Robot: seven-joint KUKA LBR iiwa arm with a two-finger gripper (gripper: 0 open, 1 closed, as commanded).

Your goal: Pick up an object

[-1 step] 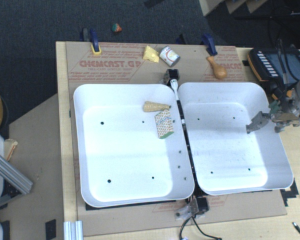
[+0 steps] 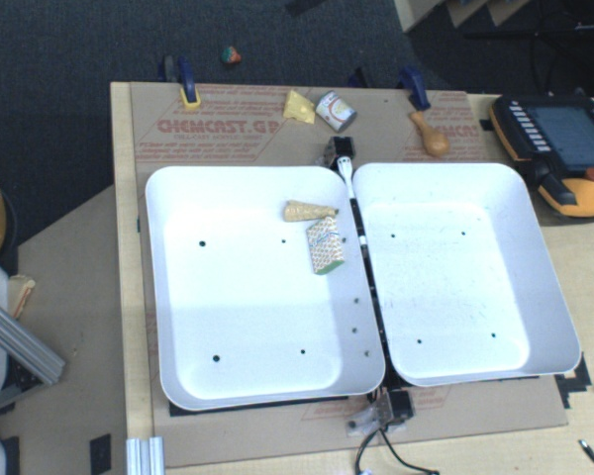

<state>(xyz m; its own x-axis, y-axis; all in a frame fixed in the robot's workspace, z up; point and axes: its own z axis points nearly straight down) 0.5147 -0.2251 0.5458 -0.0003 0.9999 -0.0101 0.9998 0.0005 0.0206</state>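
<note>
**A:** Camera view, desk (image 2: 228, 127) w/ two white bins. Pick not begun yet, by the look of it?

**B:** Looks that way. Nothing's lifted, and can't tell the hand's state. Both candidates lie in the left bin (image 2: 238, 305), the one farther from the side the hand comes in from; the right bin (image 2: 455, 295) is on the nearer side.

**A:** Count?

**B:** Two in the left bin: one tan cone (image 2: 309, 211) and one patterned packet (image 2: 325, 244), just beside each other. On the desk beyond the bins: one yellow chunk (image 2: 299, 108), one small box (image 2: 336, 111), one wooden piece (image 2: 429, 134), two blue clamps (image 2: 187, 79). Approach, grasp and lift all still to do.
</note>
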